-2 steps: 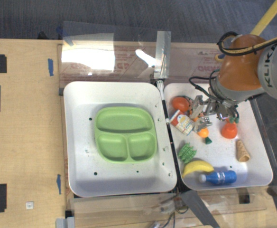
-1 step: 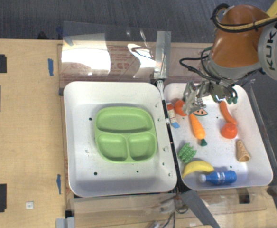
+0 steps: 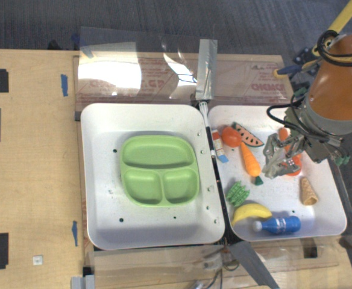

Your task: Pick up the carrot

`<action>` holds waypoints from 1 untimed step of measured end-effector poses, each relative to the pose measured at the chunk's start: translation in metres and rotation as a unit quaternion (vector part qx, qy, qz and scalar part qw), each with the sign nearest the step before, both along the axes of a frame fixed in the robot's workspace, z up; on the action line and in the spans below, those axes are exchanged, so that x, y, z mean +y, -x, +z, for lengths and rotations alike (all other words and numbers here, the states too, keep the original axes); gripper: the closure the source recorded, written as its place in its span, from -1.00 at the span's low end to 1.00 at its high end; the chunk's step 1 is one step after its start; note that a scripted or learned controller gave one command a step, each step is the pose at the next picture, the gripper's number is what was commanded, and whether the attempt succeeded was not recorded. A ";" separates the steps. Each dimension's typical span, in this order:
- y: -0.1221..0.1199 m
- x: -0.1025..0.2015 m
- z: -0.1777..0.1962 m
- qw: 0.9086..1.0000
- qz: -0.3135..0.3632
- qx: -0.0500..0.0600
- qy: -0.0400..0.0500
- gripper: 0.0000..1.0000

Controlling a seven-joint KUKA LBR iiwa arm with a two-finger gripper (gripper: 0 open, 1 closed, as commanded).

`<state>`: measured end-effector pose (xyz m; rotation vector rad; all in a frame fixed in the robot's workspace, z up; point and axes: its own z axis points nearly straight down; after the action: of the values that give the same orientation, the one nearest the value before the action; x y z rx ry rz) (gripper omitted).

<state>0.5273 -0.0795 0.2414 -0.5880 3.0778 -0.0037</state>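
Left to right: we see the green plate [image 3: 160,170] in the left bin [image 3: 97,161]; in the right bin the carrot [image 3: 250,159] lies free, just left of the gripper [image 3: 276,158], whose grip we cannot tell. We judge it light, stiff, slick plastic; best pinched across its thick middle
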 end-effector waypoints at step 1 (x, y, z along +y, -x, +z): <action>-0.002 0.003 0.009 1.000 0.001 -0.002 -0.001 1.00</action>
<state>0.5289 -0.0769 0.2508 -0.5911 3.0726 -0.0022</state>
